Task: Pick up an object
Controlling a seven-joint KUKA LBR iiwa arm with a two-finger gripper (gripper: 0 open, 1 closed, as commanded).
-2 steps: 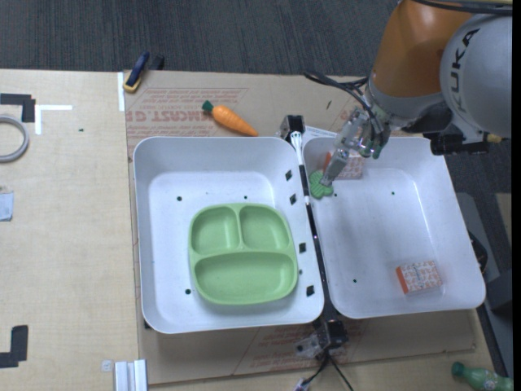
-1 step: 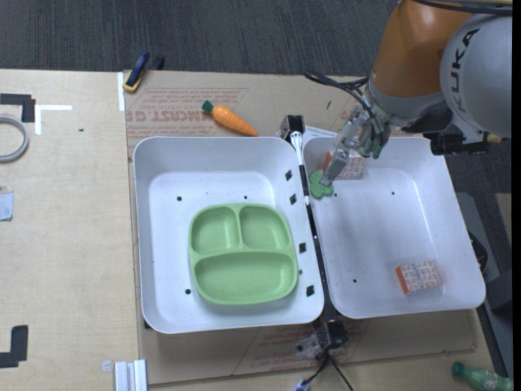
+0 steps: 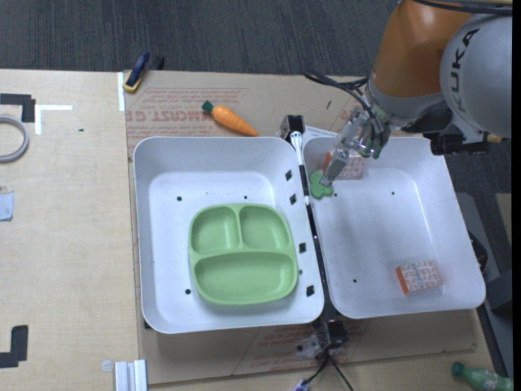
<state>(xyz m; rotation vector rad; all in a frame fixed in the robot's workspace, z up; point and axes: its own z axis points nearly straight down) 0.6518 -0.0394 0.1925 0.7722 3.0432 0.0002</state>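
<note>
- At the far left of the bench, a grey ring (image 3: 10, 139) is seen lying flat, cut by the frame edge, with black tape marks (image 3: 18, 107) beside it.
- A blue and yellow clip (image 3: 137, 71) is placed at the upper left corner of the cardboard sheet (image 3: 171, 108).
- A toy carrot (image 3: 230, 118) is laid on the cardboard just behind the left bin, its long axis running from upper left to lower right, green top toward the left and orange tip toward the right.
- The left bin (image 3: 163, 243) is occupied by a green divided plate (image 3: 242, 254), set flat with two small compartments at the back and one long compartment at the front.
- A small green object (image 3: 319, 187) is found in the right bin (image 3: 440, 218), against the bin's left wall near the back corner; it is too small for its long axis or pointing to be made out.
- The gripper (image 3: 335, 168) is lowered at a slant directly above and touching this green object; how far the fingers are parted, and whether the object is actually clasped, cannot be told.
- The grey arm with its orange band (image 3: 411, 39) is seen reaching in from the upper right.
- A small orange and white box (image 3: 418, 277) is laid flat near the front right corner of the right bin, well apart from the gripper.
- A green bottle (image 3: 480, 375) is seen lying at the lower right, outside the bins.
</note>
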